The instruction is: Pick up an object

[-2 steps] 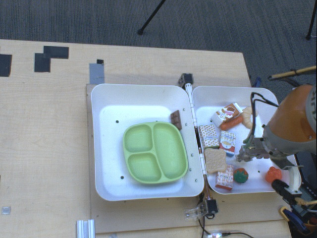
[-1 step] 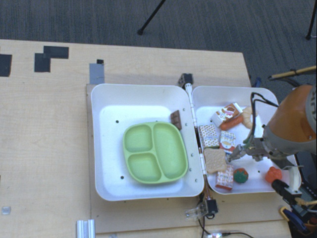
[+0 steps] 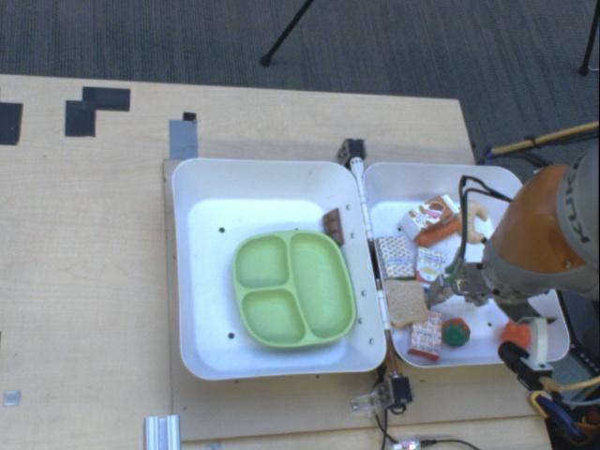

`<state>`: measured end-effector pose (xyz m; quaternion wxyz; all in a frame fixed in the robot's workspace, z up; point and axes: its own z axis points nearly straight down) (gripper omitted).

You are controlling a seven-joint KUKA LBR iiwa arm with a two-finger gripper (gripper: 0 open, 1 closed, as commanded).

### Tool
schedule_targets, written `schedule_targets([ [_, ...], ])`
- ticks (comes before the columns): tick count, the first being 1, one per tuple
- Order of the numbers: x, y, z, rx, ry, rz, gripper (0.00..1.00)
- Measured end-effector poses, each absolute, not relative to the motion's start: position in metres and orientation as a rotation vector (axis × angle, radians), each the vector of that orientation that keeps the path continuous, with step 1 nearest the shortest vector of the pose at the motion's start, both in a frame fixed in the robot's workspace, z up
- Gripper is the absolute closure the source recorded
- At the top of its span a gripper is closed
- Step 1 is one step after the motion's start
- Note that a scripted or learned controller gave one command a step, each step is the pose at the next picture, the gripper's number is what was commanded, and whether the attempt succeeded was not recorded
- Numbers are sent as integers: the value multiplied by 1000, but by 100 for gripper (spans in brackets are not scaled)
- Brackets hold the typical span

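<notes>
I see the gripper (image 3: 448, 289) low over the right bin (image 3: 506, 178), beside a brown bread slice (image 3: 405, 301); I cannot tell its state. Near it lie a small red-and-green ball (image 3: 456, 333), a printed packet (image 3: 425, 338) and an orange carrot-like stick (image 3: 438, 232). The left bin (image 3: 202, 204) holds a green divided plate (image 3: 292, 289).

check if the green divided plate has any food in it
Empty: all three compartments of the green divided plate show bare green, lying flat in the left bin.
</notes>
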<state>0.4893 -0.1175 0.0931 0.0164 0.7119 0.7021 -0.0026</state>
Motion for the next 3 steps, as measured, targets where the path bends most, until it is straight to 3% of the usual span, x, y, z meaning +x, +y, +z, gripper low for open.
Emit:
schedule_targets([
  [1,491,-110,100,2212,2200,5,100],
  [2,490,-115,101,2211,2187,-3,0],
  [3,491,-104,94,2210,2188,0,0],
])
